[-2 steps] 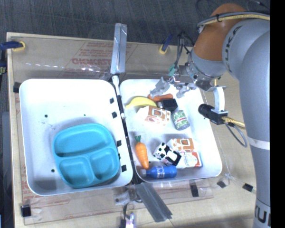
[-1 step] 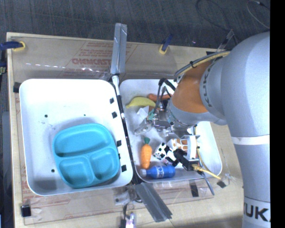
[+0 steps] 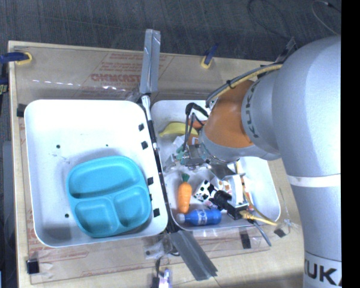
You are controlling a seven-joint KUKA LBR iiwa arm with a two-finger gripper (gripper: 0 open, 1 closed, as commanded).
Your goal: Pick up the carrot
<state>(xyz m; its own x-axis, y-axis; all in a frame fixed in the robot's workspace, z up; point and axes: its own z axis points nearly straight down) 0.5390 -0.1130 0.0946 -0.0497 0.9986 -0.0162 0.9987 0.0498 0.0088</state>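
The carrot (image 3: 184,197) is a small orange piece lying in the right bin (image 3: 270,188), near its left wall and towards the front. My gripper (image 3: 189,156) hangs below the orange wrist band over the middle of that bin, a little behind the carrot and apart from it. The wrist and cables hide the gripper's tip, and nothing shows held in it.
A blue bottle (image 3: 202,217) lies right in front of the carrot, and a black-and-white object (image 3: 207,191) sits to its right. A yellow banana (image 3: 176,128) lies at the bin's back. The left bin (image 3: 48,131) holds a blue divided tray (image 3: 110,195).
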